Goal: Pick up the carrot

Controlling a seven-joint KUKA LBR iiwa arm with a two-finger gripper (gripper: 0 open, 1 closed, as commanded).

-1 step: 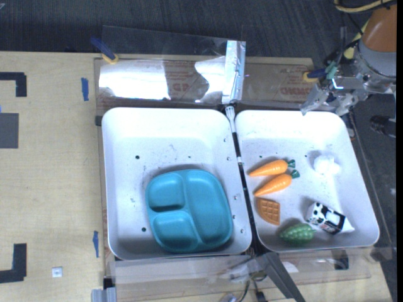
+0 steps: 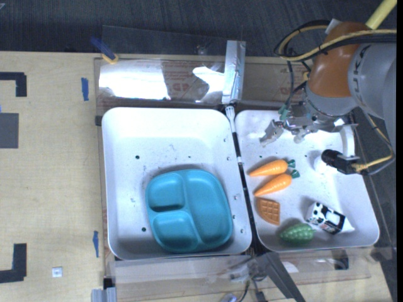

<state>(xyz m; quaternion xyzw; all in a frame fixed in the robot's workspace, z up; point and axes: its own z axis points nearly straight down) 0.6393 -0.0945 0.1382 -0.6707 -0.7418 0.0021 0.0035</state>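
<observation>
Two orange carrots with green tops lie in the right bin [image 2: 362, 200]: one carrot [image 2: 269, 167] near the bin's left wall and a second carrot [image 2: 275, 184] just below it, almost touching. My gripper [image 2: 284, 131] hangs above the bin's far part, up and to the right of the carrots and apart from them. Its fingers [image 2: 272, 133] are spread, with nothing between them.
The right bin also holds a brown waffle piece [image 2: 269, 210], a green bumpy vegetable [image 2: 296, 233] and a small black-and-white cow toy [image 2: 327, 218]. A blue sectioned plate [image 2: 187, 210] lies in the left bin [image 2: 126, 143]. The grey arm with cables reaches in at upper right.
</observation>
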